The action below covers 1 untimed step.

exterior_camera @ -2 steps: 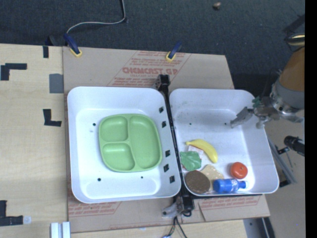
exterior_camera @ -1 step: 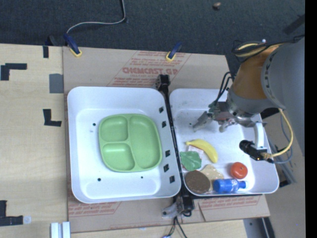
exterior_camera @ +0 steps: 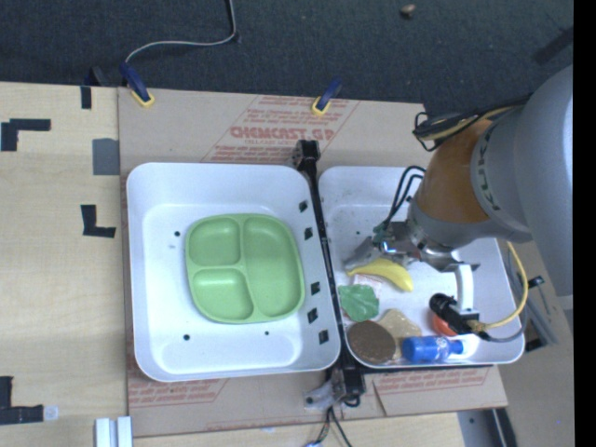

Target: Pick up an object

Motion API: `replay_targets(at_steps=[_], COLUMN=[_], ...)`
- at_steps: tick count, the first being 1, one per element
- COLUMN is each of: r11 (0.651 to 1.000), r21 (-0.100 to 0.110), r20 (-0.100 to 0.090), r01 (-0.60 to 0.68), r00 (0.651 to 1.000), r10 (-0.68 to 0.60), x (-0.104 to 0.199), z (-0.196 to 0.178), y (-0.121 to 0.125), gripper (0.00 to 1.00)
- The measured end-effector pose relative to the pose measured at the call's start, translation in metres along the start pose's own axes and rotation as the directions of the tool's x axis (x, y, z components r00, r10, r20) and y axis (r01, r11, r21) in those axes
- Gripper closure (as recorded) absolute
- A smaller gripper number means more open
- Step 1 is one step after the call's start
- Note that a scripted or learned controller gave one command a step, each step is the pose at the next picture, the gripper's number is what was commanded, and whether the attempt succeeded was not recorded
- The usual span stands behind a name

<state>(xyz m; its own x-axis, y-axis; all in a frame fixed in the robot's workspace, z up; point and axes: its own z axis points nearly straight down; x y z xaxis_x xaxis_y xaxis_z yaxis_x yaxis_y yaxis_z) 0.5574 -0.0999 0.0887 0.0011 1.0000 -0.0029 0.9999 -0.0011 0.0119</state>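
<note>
Where fingers [exterior_camera: 372, 246] reach banana [exterior_camera: 386, 273], grip unclear; green leaf [exterior_camera: 358, 299], brown disc [exterior_camera: 372, 341] beside.

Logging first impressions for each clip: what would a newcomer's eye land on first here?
Probably the pale green divided plate, alone in the left bin. Next, the big grey arm with its orange band reaching in from the right, its gripper low over the right bin just above a yellow banana. Along that bin's near edge crowd a green leaf-like piece, a brown disc and a blue bottle.

place: robotics lab | cues: cardboard-covered bench [exterior_camera: 270, 128], clamps [exterior_camera: 138, 87], loose cable [exterior_camera: 209, 26], paired white bins [exterior_camera: 149, 194]
</note>
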Motion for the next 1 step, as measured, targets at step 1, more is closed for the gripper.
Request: replay_targets(at_steps=[1], r11=[1.000], r21=[0.000], r20=[-0.005], r01=[0.001], r00=[1.000], r10=[-0.001], x=[0.0022], z=[-0.0107], y=[0.0012], gripper=[1.00])
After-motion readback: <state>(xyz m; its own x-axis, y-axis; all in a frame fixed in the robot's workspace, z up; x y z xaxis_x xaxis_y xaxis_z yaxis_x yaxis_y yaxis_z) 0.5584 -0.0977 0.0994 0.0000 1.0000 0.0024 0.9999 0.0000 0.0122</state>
